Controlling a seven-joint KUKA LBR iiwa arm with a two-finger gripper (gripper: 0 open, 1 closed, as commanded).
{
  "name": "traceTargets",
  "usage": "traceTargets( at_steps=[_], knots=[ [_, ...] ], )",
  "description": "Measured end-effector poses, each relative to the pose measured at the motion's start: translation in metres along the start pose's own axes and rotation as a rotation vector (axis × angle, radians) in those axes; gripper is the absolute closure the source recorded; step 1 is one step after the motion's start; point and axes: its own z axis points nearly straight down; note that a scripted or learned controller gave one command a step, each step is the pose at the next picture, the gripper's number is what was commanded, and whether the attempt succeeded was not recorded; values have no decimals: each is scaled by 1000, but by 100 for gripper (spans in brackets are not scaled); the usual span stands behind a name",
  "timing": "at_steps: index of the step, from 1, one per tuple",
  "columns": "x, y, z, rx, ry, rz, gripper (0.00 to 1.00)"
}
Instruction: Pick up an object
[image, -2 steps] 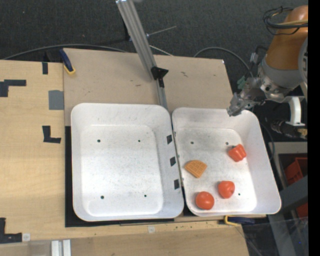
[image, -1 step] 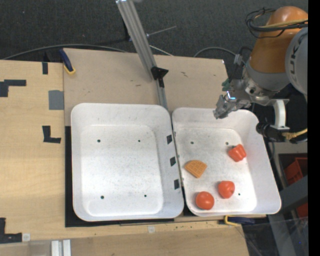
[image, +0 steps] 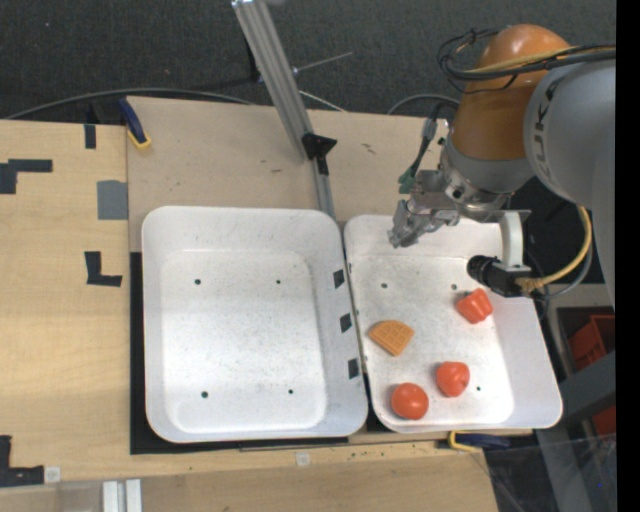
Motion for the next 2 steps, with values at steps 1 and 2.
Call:
traceTargets(
  at_steps=[1, 2],
  knots=[
    [60, -19, 1, 0, 0, -1, 100],
    [106, -24, 7, 0, -1, 0, 100]
  ],
)
